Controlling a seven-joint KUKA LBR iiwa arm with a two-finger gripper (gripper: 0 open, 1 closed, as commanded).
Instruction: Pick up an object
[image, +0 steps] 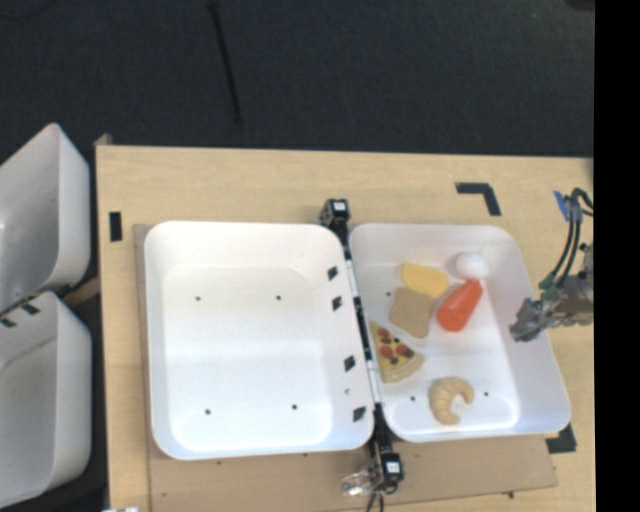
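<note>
Gripper (527, 325) hung at the right bin's (505, 415) three o'clock rim, cables trailing off behind it toward the right edge. Its tip was too small and dark to read, so I could not tell how it was set, and nothing showed in it.

Inside that bin, all the objects lay apart from the gripper. Nearest, toward nine o'clock from it, an orange cylinder (460, 305) lay tilted, with a white ball (471, 265) just beside its upper end at twelve. Further toward nine sat a yellow wedge (424, 279), touching a brown slice (410, 312) below it. A pizza slice (394, 354) lay at the bin's seven o'clock side, close to the divide between the bins. A croissant (449, 398) rested near the six o'clock wall.

At nine o'clock of all this, the left bin (160, 330) adjoined the right, both on a wooden bench (230, 185).
</note>
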